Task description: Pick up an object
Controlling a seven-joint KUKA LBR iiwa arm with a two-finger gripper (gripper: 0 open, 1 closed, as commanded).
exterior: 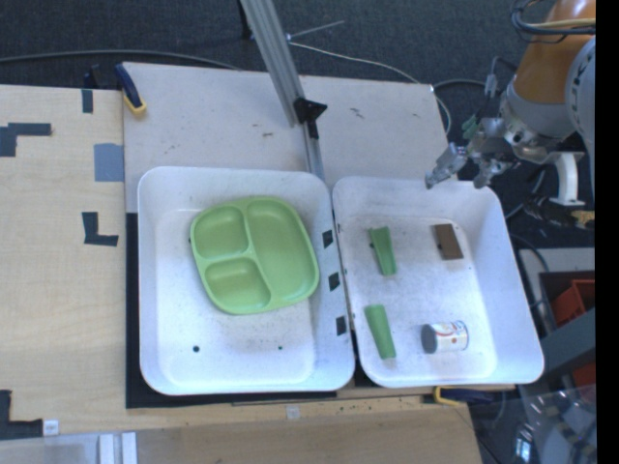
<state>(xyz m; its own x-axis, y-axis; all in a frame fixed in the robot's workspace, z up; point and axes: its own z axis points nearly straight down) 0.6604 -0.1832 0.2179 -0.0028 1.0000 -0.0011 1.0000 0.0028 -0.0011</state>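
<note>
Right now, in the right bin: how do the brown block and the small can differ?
The brown block is flat, dark brown and rectangular; the small can is a white cylinder with red markings and a grey end, lying on its side. The brown block sits toward the bin's far side, nearer the gripper; the small can lies toward the near edge. Both are small, loose and untouched in the right bin.

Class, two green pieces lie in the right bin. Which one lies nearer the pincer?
The upper green piece, beside the brown block; the other green piece lies lower, beside the small can, farther from the pincer.
</note>
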